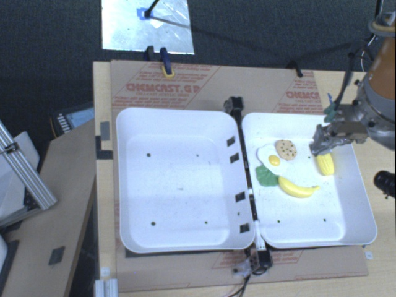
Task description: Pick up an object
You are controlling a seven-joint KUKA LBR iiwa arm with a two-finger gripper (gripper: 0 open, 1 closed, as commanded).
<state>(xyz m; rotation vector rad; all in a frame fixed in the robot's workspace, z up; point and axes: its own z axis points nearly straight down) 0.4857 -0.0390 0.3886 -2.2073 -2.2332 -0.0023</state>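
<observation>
In the right bin (pixel 352 228) lie several toy foods: a white fried egg (pixel 270 156) with a yellow yolk, a brown cookie (pixel 285 148), a green leaf piece (pixel 266 176), a yellow banana (pixel 298 189) and a short yellow corn-like piece (pixel 325 164). My gripper (pixel 323 144) hangs over the bin's upper right part, directly above the corn-like piece and right of the cookie. Nothing shows between its fingers.
The left bin (pixel 179 178) stands beside the right one, joined by a black clip strip (pixel 242 172). Both rest on a cardboard sheet (pixel 185 82). A shiny metal plate (pixel 147 17) lies at the back left, and an aluminium rail (pixel 21 172) stands at far left.
</observation>
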